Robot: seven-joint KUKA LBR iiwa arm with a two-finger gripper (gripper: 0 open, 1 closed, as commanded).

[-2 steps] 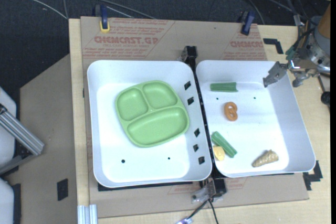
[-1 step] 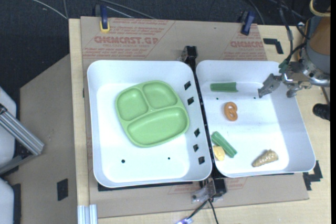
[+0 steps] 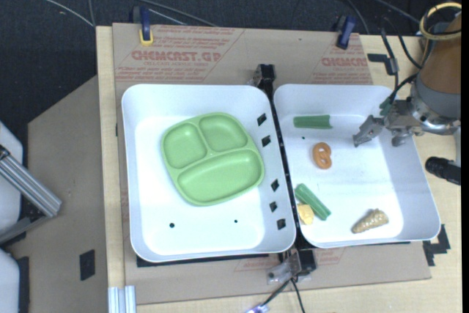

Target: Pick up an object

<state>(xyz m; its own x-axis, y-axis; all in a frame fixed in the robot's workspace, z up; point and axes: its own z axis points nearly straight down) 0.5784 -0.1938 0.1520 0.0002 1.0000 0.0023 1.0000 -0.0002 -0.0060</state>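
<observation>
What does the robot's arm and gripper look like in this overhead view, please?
The arm shows a wide orange band with a grey ring beneath it. Below sits a metallic grey two-finger gripper with angular silver fingers. A thin dark cable runs along the arm's left side, and a yellowish loop sits at its top.

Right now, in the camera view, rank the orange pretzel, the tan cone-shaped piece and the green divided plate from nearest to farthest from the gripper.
1. Orange pretzel: right bin, just left of and below the gripper.
2. Tan cone-shaped piece: right bin's near corner.
3. Green divided plate: left bin, across the divider.
</observation>
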